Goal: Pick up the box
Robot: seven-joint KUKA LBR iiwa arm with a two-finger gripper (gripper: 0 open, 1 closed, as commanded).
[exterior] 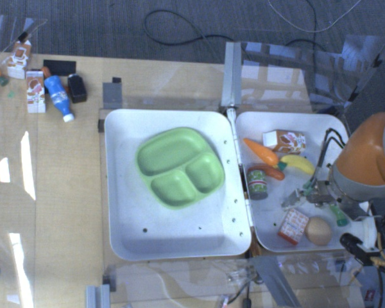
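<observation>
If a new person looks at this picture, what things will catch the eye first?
The green divided plate in the left bin stands out first. Next comes the orange-banded arm over the right bin, its gripper above a small red box, with a carrot and a banana nearby.

Arm (372, 159) cut off at right edge; jaws' state unclear.

Pale wooden table (64, 191) against dark grey carpet (147, 8)
Black cables (179, 40) trail over the carpet beyond the table's far edge; bright patches of light lie on the wood at left, and metal framing (230, 76) stands behind the bins
</observation>
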